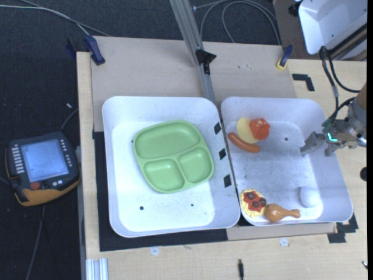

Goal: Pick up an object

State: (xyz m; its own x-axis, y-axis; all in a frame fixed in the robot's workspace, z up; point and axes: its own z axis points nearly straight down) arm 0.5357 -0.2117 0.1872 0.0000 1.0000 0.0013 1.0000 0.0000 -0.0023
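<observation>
Over right bin's (326,174) right rim, jaws (319,144) hang apart.

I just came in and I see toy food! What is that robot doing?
The grey robot arm's gripper is over the right edge of the right white bin, holding nothing. That bin has a red toy pepper on a yellow piece, a toy sausage, a small pizza slice, a brown drumstick and a white egg. The left white bin holds a green divided plate.

Green plate (172,156), white bins (122,214), red tomato (260,127).
</observation>
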